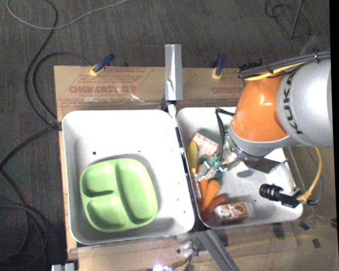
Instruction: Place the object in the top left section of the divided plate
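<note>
Green and divided, the plate (119, 194) lies in the left bin (70, 163), lower left of the frame. The pincer (213, 165) hangs low over the right bin (291, 211), among a carrot (209, 191), a banana (192, 153) and small cartons (233, 211); whether it is wide or narrow cannot be told.

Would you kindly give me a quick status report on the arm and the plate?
Pincer down in right bin, among carrots and packets. Green divided plate in left bin, no object on it. Nothing blocking plate.
</note>
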Controlling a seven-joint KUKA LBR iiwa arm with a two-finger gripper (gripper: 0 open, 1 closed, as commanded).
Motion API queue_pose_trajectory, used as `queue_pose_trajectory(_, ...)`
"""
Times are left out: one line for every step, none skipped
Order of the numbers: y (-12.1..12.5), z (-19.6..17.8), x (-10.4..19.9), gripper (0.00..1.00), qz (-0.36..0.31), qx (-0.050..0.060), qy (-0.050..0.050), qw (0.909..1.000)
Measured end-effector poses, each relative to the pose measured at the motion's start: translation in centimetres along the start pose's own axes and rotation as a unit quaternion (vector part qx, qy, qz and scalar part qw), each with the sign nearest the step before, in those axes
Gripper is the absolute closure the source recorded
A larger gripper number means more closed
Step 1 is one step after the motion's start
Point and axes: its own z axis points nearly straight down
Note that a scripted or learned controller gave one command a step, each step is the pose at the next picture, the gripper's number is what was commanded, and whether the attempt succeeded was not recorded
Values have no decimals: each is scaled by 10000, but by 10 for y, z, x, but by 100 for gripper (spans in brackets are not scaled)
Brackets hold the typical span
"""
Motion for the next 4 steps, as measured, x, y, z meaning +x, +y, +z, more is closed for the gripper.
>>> queue_pose_trajectory(0, 0, 0, 0, -1, -1, 0, 10000)
queue_pose_trajectory(-16, 10, 17, 0, -1237, -14, 2, 9923)
queue_pose_trajectory(-15, 4, 17, 100, -1246, 13, 35, 9922)
queue_pose_trajectory(26, 10, 110, 100, -3149, -7, 5, 9491)
